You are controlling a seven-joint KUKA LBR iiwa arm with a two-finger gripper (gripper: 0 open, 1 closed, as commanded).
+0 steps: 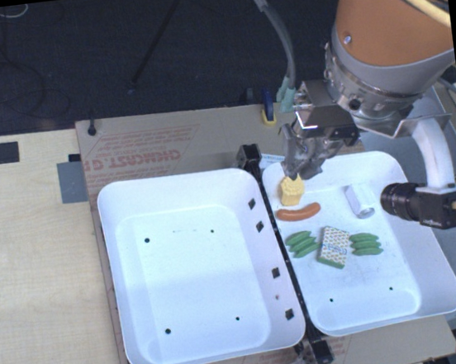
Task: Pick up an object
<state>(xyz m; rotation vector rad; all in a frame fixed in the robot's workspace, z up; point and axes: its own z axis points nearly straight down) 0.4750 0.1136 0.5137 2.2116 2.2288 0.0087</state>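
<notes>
My gripper (300,170) hangs over the back left part of the right bin (426,292), directly above a small yellow object (291,191) and touching or nearly touching its top. In front of that lies an orange sausage-shaped piece (299,213). Farther forward are a green pea pod (302,244), a patterned green-edged block (334,247) and a second green pod (365,244). A small grey cylinder (359,200) rests toward the bin's right side.
The left bin (122,232) sits beside the right one, joined by a black divider with clips (270,238). Both rest on a cardboard sheet (165,148). A black cylindrical device (418,203) juts in over the right bin's right rim.
</notes>
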